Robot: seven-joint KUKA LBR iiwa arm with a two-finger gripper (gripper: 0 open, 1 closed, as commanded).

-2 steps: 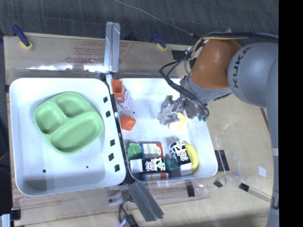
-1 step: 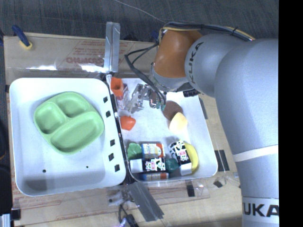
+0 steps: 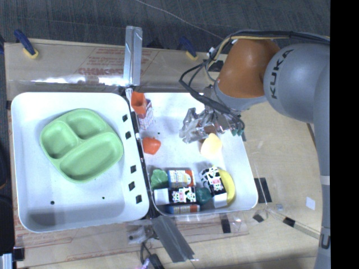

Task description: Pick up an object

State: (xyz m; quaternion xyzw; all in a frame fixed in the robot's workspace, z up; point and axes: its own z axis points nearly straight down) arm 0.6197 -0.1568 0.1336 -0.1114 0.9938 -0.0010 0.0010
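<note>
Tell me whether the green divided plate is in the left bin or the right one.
In the left bin. The green divided plate lies flat inside its white walls, across the divider from the toys in the right bin.

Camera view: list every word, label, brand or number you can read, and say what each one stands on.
"KUKA": dark letters on the grey arm, beside its orange band.
Reddish print on the clear sheet behind the bins: too faint to read.
Labels on the small cartons at the right bin's near end: too small and blurred to read.
The gripper bears no readable text.
</note>
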